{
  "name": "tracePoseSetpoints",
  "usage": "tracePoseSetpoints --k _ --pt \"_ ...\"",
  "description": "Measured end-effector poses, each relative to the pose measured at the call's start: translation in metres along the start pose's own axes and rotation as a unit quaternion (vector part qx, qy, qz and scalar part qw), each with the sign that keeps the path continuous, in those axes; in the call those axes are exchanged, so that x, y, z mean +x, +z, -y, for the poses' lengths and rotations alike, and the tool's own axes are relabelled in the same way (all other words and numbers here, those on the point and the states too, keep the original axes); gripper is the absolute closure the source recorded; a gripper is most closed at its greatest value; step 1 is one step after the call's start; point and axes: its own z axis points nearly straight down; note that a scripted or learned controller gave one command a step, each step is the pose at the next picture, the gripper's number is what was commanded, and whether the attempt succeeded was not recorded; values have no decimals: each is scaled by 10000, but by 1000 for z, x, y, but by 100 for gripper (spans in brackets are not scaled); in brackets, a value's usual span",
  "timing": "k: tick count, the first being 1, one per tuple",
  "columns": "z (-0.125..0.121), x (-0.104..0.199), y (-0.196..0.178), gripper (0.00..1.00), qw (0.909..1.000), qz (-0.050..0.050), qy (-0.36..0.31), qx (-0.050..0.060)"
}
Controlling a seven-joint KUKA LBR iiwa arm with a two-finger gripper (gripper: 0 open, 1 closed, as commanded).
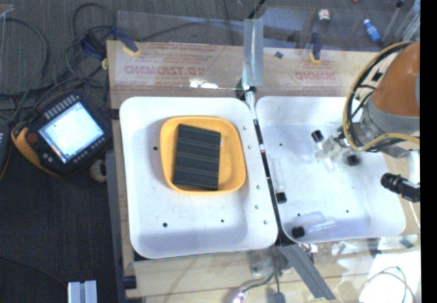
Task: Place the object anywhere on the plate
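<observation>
1. The dark ribbed block [197, 156] lies flat on the yellow plate [235, 158], roughly at its middle, long side running toward the camera.
2. The plate sits in the left white bin [143, 213], toward its far half.
3. The right white bin [355, 209] touches it along the shared edge.
4. The jaws [332, 149] hang over the right bin, well apart from the block; whether they are released or clenched cannot be told.
5. A handheld pendant with a lit screen [61, 134] rests left of the table.

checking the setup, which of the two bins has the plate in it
The left bin: it holds the yellow plate with a dark ridged block on it. The right bin lies under the arm.
</observation>
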Motion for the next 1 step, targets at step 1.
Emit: tracePoseSetpoints --k 1 --pt "0 0 0 0 10000 2 0 0"
